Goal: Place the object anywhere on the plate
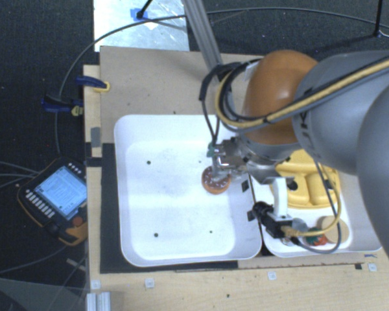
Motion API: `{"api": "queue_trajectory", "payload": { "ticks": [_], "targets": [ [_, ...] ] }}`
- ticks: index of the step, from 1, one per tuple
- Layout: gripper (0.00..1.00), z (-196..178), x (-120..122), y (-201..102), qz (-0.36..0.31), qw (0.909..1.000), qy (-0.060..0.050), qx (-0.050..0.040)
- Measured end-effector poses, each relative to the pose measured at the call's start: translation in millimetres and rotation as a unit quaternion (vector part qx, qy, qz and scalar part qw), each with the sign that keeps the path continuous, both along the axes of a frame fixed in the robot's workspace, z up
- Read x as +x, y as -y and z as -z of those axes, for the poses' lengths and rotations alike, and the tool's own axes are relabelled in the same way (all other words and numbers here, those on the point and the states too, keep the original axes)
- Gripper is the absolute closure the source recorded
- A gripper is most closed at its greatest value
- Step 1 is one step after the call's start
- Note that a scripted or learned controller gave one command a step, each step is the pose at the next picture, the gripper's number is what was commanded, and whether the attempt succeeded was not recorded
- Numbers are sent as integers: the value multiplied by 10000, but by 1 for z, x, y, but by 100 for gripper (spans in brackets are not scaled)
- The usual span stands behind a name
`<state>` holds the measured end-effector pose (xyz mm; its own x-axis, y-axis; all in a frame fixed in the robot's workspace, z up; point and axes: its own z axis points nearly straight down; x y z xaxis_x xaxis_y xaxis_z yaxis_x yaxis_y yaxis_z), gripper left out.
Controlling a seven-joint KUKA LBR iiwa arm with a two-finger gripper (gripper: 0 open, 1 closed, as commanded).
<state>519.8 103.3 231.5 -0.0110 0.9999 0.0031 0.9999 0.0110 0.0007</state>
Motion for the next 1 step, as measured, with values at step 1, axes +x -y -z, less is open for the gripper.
{"api": "queue_trajectory", "payload": {
  "ticks": [1],
  "targets": [
    [0, 1, 1, 4, 33, 10000, -1, -10]
  ]
}}
